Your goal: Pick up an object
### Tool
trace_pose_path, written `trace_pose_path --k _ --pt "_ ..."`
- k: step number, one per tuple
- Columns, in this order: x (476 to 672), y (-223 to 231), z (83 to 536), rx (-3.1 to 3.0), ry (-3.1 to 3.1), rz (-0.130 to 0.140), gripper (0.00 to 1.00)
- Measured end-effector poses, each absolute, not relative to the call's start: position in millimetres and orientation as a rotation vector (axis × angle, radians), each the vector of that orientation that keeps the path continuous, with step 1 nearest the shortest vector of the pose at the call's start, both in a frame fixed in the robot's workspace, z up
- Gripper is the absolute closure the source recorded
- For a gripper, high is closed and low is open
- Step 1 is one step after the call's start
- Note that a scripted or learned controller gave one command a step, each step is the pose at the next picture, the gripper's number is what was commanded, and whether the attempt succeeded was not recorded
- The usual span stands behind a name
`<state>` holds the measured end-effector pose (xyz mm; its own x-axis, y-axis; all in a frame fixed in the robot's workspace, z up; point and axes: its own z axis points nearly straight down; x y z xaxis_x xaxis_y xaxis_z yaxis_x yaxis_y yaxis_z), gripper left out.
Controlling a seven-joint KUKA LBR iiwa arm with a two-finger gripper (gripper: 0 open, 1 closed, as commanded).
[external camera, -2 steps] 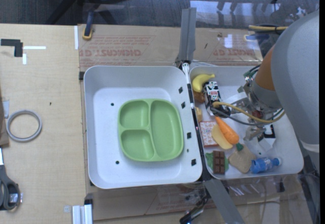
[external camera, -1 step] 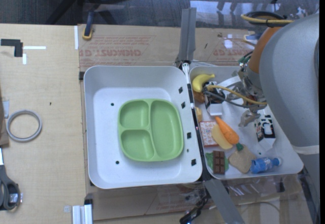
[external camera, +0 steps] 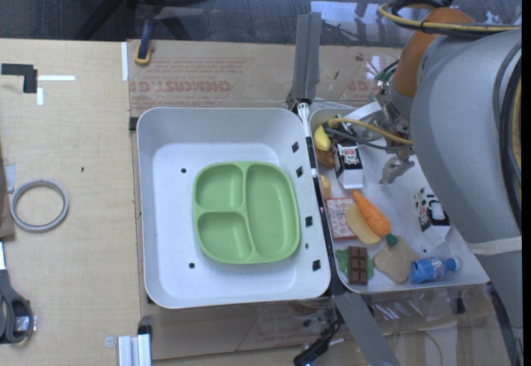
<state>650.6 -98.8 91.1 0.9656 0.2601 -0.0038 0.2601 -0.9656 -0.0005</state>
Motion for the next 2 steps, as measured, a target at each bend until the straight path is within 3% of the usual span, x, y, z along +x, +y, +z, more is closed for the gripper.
trace_pose_path --k 1,2 --pt "604.1 -93 93 3.084 0.607 -0.006 0.0" --pt "648.2 -103 91 3.113 0.425 -0.005 0.0"
